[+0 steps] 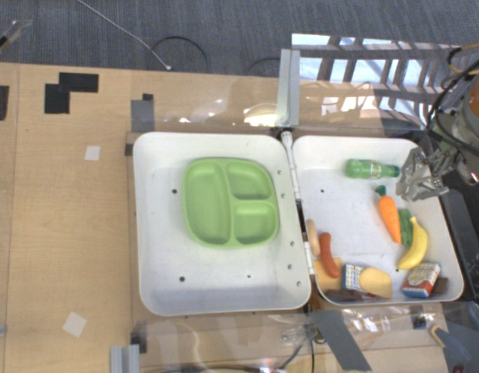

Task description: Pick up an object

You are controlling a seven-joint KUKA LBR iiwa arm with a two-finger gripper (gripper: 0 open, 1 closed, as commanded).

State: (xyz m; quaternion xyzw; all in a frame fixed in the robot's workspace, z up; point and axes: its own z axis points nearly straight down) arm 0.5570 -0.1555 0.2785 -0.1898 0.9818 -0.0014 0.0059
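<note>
Place: a robotics lab or test cell, not a home or shop.
Counter: a pale wood-grain counter (pixel 61 231) with black square markers (pixel 68 90) stuck on it and small pale tape squares.
Bins: two shallow white plastic bins (pixel 158 278) set side by side and held by grey metal brackets (pixel 288 84).
Contents: a green divided plastic plate (pixel 228 202) in the left bin; toy food in the right, such as an orange plastic carrot (pixel 389 216) and a yellow plastic banana (pixel 414 247).
Floor: dark grey office carpet (pixel 185 6) with loose cables (pixel 177 49).
Machine: a grey robot arm's end effector (pixel 421 179) at the right bin's edge.
</note>
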